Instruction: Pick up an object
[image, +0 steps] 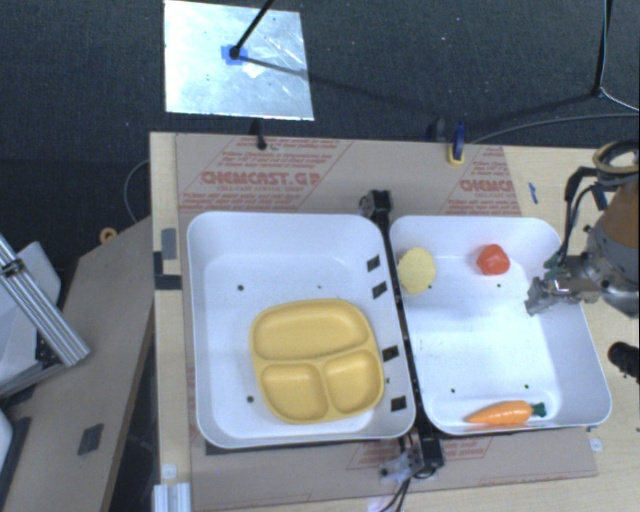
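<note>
The pincer (540, 297) hung at the right rim of the right bin (500, 345), and from this slanted view there was no telling whether it was apart or together; nothing showed in its grip. The arm (615, 250) came in from the right edge, grey, its wrist tipped down and inward over the bin wall, cables looped above it. Three candidates sat in that bin: a red tomato-like ball (492, 259) up near the far wall and nearest the pincer, a pale yellow round fruit (416, 269) hard against the divider, and an orange carrot (500, 412) lying along the near wall, its green tip pointing right. All looked like toy plastic food, so probably light, stiff and a bit slick; the two round ones would likely roll or squirt out of a careless pinch, so a grip straight across the widest middle seemed best. The carrot looked the steadier bet, taken across its thick part, though the near wall crowded it. Over in the left bin (230, 300) a yellow divided plate (317, 358) lay flat, wide and awkward for two fingers. The surface (520, 175) around the bins carried printed cardboard.
</note>
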